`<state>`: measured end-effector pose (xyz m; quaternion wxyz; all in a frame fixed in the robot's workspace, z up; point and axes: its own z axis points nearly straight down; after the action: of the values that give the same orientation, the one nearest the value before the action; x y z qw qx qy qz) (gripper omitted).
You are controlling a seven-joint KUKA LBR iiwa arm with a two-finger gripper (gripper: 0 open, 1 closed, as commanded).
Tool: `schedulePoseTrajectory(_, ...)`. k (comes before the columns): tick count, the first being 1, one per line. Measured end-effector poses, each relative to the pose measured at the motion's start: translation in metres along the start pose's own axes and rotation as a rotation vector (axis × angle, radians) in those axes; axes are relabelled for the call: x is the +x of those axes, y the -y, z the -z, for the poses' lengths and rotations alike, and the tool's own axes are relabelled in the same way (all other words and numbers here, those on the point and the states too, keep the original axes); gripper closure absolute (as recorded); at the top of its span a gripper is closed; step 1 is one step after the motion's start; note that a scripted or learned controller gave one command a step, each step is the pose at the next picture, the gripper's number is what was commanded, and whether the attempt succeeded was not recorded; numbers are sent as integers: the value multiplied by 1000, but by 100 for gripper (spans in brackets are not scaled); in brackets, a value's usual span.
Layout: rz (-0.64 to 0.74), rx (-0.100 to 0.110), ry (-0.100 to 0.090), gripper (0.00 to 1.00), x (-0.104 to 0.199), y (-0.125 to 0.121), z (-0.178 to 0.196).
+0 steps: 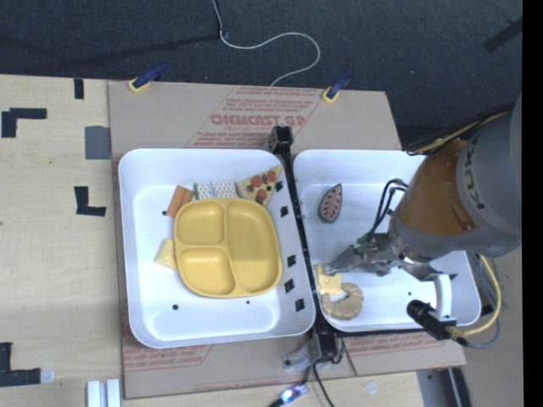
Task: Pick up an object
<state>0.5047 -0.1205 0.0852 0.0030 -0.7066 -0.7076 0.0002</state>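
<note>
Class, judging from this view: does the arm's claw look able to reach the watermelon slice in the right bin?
Probably yes. The watermelon slice lies alone on bare bin floor, nothing over it, and the claw is in the same right bin nearby.

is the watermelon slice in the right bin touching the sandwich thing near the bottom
Apart. The camera view shows bare white bin floor between the watermelon slice and the sandwich.

Two white bins (140,227) sit side by side on my cardboard sheet (254,113). A white cable (271,45) loops across the dark floor beyond.
</note>
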Motion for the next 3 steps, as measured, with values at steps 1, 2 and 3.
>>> schedulePoseTrajectory(1, -1, -5, 1, 0, 1, -1, 3)
schedulePoseTrajectory(2, 2, -2, -3, 100, 3, -1, 13)
schedulePoseTrajectory(3, -1, -4, 4, 100, 1, 7, 58)
